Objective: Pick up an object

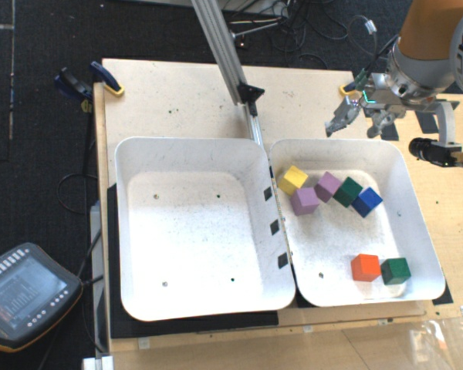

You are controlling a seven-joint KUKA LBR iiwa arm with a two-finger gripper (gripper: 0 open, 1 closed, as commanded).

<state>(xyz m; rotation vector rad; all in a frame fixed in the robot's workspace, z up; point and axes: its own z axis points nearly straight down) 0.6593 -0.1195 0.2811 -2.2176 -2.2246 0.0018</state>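
Note:
In the right bin [417, 214], a cluster of cubes lies near the back: a yellow cube [293, 179], two purple cubes [305, 200] [328, 185], a dark green cube [347, 191] and a blue cube [366, 201]. By the front right corner an orange cube [365, 267] sits against a green cube [395, 270]. My gripper [363, 126] hangs above the bench just behind the right bin's back rim. It is open, nothing sits between its fingers, and it is raised and apart from the cubes.
The left bin [131, 206] stands beside the right one. A slanted aluminium bar [224, 45] runs down to the gap between the bins. Blue and yellow clamps [100, 79] grip the bench's back left corner. A teach pendant [23, 295] lies at the front left.

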